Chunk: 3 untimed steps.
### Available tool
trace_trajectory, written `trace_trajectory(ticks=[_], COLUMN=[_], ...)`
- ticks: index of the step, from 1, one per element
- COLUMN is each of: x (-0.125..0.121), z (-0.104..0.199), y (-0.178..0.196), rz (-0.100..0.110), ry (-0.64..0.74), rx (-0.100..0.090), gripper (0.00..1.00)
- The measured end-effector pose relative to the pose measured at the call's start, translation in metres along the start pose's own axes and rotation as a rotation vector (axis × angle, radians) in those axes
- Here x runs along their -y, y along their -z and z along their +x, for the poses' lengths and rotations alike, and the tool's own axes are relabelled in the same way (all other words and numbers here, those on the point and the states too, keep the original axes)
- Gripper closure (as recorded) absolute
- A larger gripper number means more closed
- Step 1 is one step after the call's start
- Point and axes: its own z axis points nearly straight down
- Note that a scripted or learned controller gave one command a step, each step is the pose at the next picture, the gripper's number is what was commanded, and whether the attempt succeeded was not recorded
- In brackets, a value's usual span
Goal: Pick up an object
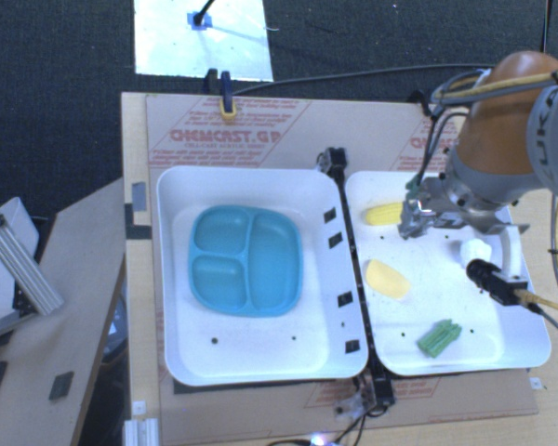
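Two bins (260, 370): one blue plate (246, 259), three toys.

floor: dark carpet (56, 72) | pale sheet (200, 26) on it (top) | bench: tan board (260, 128), red lettering

The arm (516, 110) reaches in from the bench's right edge, its end effector (413, 219) pointing down, apparently low.

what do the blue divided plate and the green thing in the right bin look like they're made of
The blue divided plate looks like moulded plastic, semi-matte: one even colour, rounded compartment ridges, soft sheen. The green thing looks like plastic or rubber, matte, with ribbed segments; it is too small to say which.
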Motion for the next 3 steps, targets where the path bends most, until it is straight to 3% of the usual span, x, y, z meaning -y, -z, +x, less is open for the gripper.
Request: trace_trajectory(ticks=[1, 3], x=[-0.009, -0.004], z=[0.051, 0.148], y=[0.008, -0.005], rz=[0.001, 0.003], ry=[0.001, -0.001], rx=[0.0, 0.0], gripper=[1.0, 1.0])
